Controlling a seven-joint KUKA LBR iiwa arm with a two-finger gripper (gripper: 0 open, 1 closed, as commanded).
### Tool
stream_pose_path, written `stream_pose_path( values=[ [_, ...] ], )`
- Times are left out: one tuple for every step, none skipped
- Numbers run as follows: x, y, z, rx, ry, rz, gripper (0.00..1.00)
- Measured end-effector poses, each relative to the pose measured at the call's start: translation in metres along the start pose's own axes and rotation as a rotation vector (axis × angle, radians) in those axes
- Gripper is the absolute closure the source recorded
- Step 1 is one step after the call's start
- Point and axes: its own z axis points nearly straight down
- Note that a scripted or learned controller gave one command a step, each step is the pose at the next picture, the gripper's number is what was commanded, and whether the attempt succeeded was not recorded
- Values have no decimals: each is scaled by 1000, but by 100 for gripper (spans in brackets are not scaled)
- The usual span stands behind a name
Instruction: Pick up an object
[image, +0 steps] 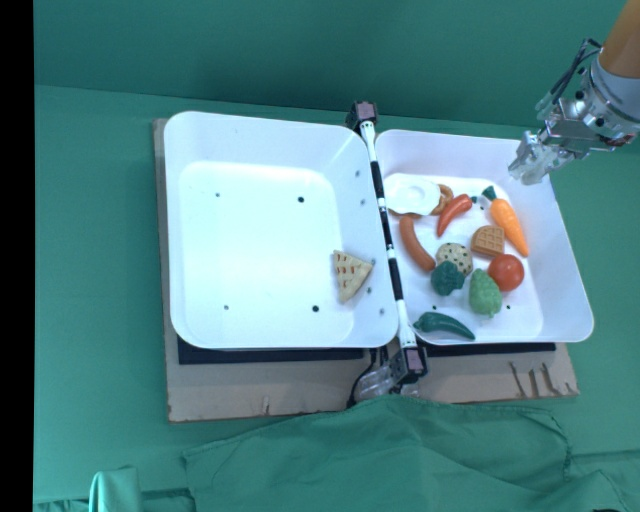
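Observation:
My gripper (530, 165) hangs over the far right corner of the right bin (566, 300), well above the toys, with nothing between its fingers. Below and left of it lie an orange carrot (507, 224), a red chili (453, 212), a fried egg (413, 194), a sausage (416, 244), a waffle piece (488, 240), a cookie (454, 256), a tomato (506, 272), broccoli (446, 278), a green leafy piece (485, 294) and a green pepper (444, 323). A pizza slice (349, 274) rests in the left bin (190, 300) at its near right.
A black-and-white striped divider bar (385, 230) runs between the bins. Both bins sit on a cardboard sheet (250, 390). Crumpled green cloth (400, 460) lies at the front.

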Motion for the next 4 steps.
stream_pose_path(
  values=[
    [-2, 1, -44, 1, 1, 0, 100],
    [53, -4, -26, 10, 5, -4, 100],
    [111, -7, -11, 10, 5, -5, 100],
    [164, -20, 3, 11, 5, -4, 100]
  ],
)
